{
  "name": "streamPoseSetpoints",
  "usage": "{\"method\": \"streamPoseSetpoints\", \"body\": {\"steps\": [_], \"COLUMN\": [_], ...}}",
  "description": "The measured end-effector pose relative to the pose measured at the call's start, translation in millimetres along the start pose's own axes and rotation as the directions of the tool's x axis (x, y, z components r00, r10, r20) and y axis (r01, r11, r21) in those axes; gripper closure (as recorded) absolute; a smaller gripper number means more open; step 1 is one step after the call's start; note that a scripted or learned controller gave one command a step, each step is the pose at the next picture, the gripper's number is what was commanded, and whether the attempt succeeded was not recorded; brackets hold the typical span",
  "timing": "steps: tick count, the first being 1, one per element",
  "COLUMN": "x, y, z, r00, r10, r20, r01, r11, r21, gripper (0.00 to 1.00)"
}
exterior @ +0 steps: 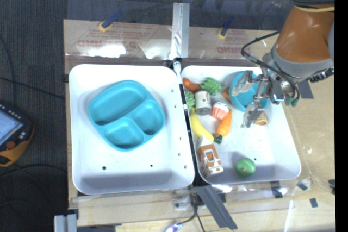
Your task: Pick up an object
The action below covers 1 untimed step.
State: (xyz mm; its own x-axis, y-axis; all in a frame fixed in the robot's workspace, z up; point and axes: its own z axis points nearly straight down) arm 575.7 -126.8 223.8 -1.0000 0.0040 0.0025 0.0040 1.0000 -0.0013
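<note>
Looking down at a slant on a bench point(318, 117) with two white bins side by side. In the left bin point(81, 171), just a blue divided plate point(126, 114), sitting roughly in the middle and turned a bit askew. Over in the right bin point(283, 165), a whole pile of toy food, mostly crowded along the left wall: a yellow banana point(198, 129) lying against that wall, an orange carrot point(224, 124) just beside it, a little cupcake point(220, 110) touching the carrot's top end, a grey can point(202, 101) next to that, then a green leafy piece point(212, 85) and a small orange-red bit point(190, 84) up near the far corner. Closer to the near edge, an orange-and-white box point(209, 160) and a round green fruit point(246, 167), well apart from the heap. Coming in from the right, the grey arm with its orange band point(304, 30), gripper point(253, 114) hanging over the far right part of that right bin. Right by it, a blue cup-like thing point(239, 89) on one side and a small tan piece point(261, 120) on the other. Can't tell whether it's open or shut from this angle, and can't make out anything actually held. Off on the floor at the far left, a black-and-orange handheld unit point(10, 133).
</note>
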Motion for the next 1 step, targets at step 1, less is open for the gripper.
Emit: {"method": "streamPoseSetpoints", "body": {"steps": [1], "x": [-30.4], "y": [0.0], "z": [131.2], "r00": [0.991], "r10": [-0.136], "r20": [0.002], "r01": [0.136], "r11": [0.991], "r21": [0.0], "gripper": [0.0]}}
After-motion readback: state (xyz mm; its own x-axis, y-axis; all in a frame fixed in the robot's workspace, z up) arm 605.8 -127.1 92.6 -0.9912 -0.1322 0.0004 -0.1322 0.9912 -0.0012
